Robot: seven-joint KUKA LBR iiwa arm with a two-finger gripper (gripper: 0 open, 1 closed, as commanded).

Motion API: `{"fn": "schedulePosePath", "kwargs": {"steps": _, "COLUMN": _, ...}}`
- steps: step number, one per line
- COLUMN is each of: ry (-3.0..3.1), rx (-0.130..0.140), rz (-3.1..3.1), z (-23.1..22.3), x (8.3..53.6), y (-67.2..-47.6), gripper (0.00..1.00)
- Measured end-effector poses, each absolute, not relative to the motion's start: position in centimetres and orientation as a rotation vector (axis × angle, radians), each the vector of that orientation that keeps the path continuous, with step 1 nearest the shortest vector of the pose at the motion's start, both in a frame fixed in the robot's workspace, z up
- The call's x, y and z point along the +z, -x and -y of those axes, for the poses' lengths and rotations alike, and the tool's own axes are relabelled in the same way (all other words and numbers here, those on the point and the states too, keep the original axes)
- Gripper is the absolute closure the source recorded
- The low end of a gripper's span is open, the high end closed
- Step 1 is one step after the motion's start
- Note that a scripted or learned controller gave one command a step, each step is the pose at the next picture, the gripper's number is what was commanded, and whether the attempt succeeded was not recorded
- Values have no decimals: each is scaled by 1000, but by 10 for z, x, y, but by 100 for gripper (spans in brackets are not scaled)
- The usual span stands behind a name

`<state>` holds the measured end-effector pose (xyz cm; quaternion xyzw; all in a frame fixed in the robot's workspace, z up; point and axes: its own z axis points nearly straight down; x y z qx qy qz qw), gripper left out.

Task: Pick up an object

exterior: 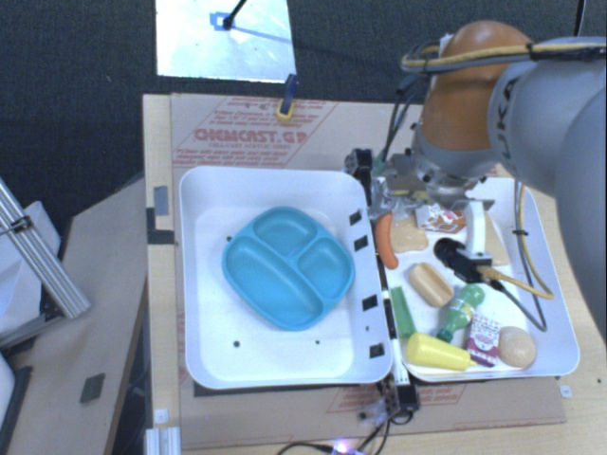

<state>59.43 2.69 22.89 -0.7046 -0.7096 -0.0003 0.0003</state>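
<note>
- Near end of the right bin (pixel 560 344): yellow cone-shaped piece (pixel 436 351), green bottle (pixel 460 313), red-and-white packet (pixel 484 337). The packet's print is too small to read.
- Left bin (pixel 209 330): blue divided plate (pixel 287 265), well apart from the gripper.
- Likely target: orange sausage (pixel 385 242) by the right bin's left wall, long axis running roughly near-to-far. It lies just on the near side of the gripper.
- Gripper (pixel 398 192) is over the right bin's far-left corner. The wrist hides it, so spread or pressed together cannot be told.
- Far: brown sheet (pixel 327 121) under the bins, red print reading "CHEMCAST GP".
</note>
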Motion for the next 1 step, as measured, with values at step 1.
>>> {"fn": "schedulePosePath", "kwargs": {"steps": 1, "ry": 2215, "rx": 0, "rz": 2228, "z": -27, "x": 221, "y": -597, "gripper": 100}}
